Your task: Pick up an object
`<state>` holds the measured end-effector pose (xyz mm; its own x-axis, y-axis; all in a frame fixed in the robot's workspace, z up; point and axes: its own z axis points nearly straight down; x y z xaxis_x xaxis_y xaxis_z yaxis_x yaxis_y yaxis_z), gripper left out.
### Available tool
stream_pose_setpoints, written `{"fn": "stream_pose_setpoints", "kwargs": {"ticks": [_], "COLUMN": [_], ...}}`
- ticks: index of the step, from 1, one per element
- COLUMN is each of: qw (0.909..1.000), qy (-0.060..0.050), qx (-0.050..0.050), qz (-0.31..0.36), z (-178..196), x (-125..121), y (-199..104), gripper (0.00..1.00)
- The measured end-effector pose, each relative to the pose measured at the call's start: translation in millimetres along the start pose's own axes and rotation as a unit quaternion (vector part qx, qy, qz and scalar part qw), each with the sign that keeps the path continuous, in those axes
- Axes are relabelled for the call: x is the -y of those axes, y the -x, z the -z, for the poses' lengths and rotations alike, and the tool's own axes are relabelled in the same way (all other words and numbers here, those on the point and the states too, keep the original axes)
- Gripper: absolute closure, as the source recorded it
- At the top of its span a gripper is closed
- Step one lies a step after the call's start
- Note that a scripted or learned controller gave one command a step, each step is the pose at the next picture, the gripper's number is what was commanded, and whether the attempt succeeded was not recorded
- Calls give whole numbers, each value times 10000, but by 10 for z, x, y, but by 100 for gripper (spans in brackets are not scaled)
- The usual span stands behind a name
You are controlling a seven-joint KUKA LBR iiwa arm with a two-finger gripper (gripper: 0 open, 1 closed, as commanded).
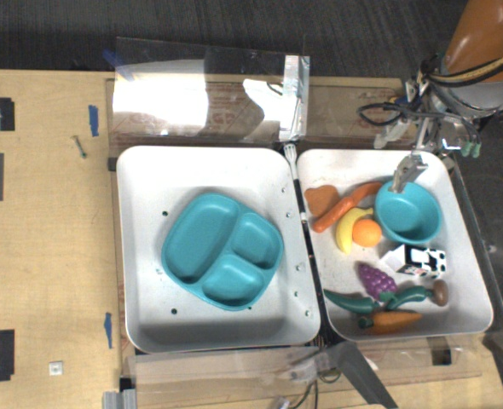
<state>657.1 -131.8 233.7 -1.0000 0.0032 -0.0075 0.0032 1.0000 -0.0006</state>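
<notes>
On the worktop (38, 254), two shallow white bins sit side by side, their inner rims touching along the middle. The left bin (141, 296) holds one item: a teal divided plate (223, 250) with three compartments, lying tilted near the centre, with bare floor on every side of it and the widest margin toward the bin's near left corner. The right bin (469, 301) holds the crowd. Counted: one teal bowl (409, 213) near the far right corner; two carrots, one long carrot (347, 204) slanting across the far half and one short carrot (390, 319) at the near edge; one brown flat piece (320, 199) by the inner rim; one banana (347, 230) touching one orange (367, 233); one bunch of purple grapes (376, 280); one black-and-white cow figure (424, 262); one dark green vegetable (379, 300) lying across the near half. Open floor in this bin is limited to a strip along the far edge and the near right corner. The arm (486, 32) enters from the far right corner; its hand (408, 173) sits at the far rim of the bowl. Whether the fingers are spread or closed cannot be told, and nothing is seen between them.
</notes>
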Motion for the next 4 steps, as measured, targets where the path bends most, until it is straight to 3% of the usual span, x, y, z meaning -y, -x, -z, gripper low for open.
{"fn": "stream_pose_setpoints", "kwargs": {"ticks": [1, 2, 3, 4], "qw": [9996, 9997, 9997, 9993], "qy": [14, 1, -7, 14], "qx": [-52, 12, 71, 56], "qz": [295, -260, -249, -383], "z": [-1221, -1448, -1316, -235], "x": [-3, -183, -193, -868], "y": [-246, -431, -397, -210], "gripper": [0, 0, 100, 100]}}
